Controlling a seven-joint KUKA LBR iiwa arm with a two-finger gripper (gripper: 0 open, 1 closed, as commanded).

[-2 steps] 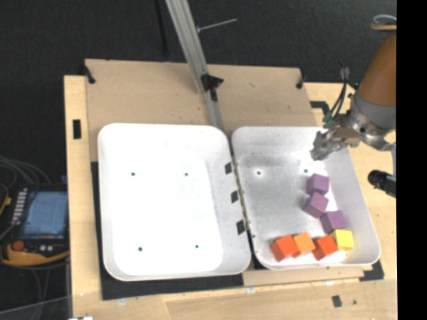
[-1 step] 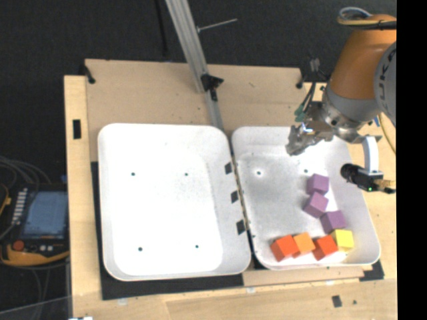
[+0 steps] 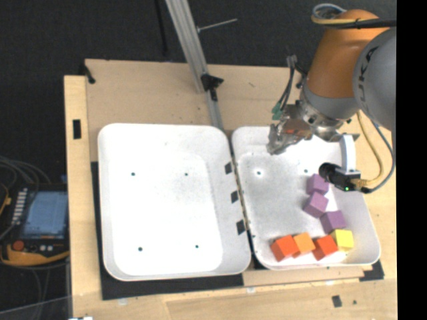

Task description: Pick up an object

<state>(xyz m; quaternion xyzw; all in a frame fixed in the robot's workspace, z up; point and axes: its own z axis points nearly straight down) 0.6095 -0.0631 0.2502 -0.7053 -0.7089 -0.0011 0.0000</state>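
Observation:
My gripper (image 3: 280,141) hangs over the back left part of the right bin (image 3: 267,199), under the orange wrist band. Its fingers point down and I see nothing between them. Several blocks lie in the right bin's front right area: three purple blocks (image 3: 317,184), (image 3: 315,205), (image 3: 333,220), a yellow block (image 3: 343,239), a red block (image 3: 325,247), an orange block (image 3: 304,243) and a red-orange block (image 3: 285,247). All of them sit well in front of and to the right of the gripper.
The left bin (image 3: 167,199) lies beside the right one, with small clips along the shared edge. A metal pole (image 3: 193,45) slants up from the back of the bench. A cable and black fitting (image 3: 337,175) hang off the arm above the purple blocks.

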